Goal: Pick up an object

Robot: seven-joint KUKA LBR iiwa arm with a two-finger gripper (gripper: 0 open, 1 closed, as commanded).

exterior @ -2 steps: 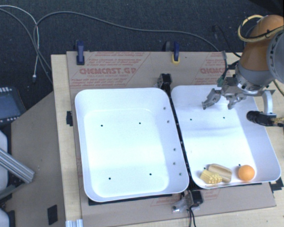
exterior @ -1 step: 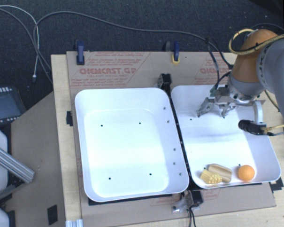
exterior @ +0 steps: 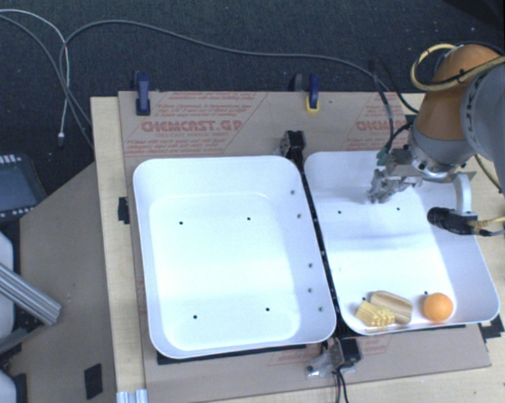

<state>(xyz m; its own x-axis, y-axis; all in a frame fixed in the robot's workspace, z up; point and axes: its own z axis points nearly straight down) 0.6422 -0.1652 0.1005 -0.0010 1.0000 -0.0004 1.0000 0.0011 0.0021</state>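
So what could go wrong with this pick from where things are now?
The gripper hangs over the far end of the right bin, well away from the orange ball, so closing here would likely grab nothing. The yellow corn piece and tan roll touch, and sit against the near wall, which may block a clean grasp.

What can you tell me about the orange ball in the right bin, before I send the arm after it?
The orange ball is small, round and evenly orange, smooth and matte-looking, perhaps a toy fruit. It rests on the floor of the right bin, in the near corner close to the rim. It stands apart from the tan and yellow items to its left, with a gap between. The tool is far off at the bin's back and touches nothing.
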